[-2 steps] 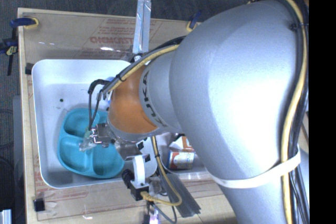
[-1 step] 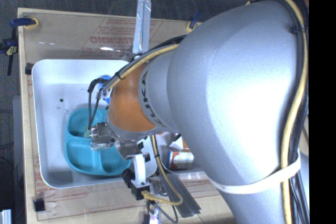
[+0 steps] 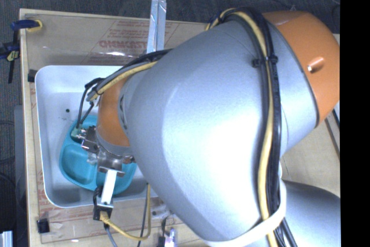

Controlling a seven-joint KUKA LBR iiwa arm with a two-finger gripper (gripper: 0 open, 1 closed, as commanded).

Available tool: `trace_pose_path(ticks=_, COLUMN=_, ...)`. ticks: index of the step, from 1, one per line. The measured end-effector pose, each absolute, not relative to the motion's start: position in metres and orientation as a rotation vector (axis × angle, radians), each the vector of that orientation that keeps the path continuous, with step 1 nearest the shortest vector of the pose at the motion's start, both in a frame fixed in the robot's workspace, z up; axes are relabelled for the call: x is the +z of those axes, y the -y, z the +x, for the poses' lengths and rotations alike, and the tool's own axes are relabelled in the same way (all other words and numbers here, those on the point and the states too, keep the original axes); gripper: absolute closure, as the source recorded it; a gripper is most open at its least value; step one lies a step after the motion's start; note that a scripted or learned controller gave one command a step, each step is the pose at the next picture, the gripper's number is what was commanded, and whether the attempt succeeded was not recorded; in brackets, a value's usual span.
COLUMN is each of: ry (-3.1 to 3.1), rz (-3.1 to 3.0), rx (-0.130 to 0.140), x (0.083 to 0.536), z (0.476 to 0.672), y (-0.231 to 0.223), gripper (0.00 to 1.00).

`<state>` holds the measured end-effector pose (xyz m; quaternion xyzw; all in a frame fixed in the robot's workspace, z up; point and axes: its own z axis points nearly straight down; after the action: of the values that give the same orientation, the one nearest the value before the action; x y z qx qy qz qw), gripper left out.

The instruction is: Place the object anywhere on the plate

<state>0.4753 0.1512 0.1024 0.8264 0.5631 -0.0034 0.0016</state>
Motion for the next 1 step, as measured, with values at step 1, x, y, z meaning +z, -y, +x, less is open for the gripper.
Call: trace_pose_path(ticks=1, ry=-1.119, rz=2.931, rx=0.012, x=0.0976, z=0.4796, y=-0.1710, gripper=1.00)
